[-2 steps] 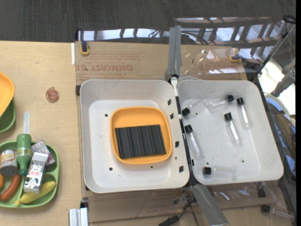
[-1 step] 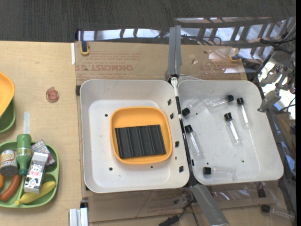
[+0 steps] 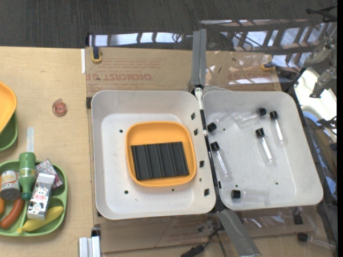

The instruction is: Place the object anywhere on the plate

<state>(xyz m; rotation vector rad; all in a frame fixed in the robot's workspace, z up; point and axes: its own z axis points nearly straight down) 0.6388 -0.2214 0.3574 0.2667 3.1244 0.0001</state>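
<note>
End effector (image 3: 323, 83) hovers outside the right bin (image 3: 297, 159) of vials (image 3: 265, 144).

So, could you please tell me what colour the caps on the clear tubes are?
Black caps on the clear plastic tubes in the right bin, camera view.

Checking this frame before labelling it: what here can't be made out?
- Clear vials in the right bin: transparent on white, so their exact count is uncertain in the camera view.
- Orange bowl: cut off by the left edge.
- Black ridged block on the orange plate: too little detail to identify.
- Toy carton: print too small.
</note>
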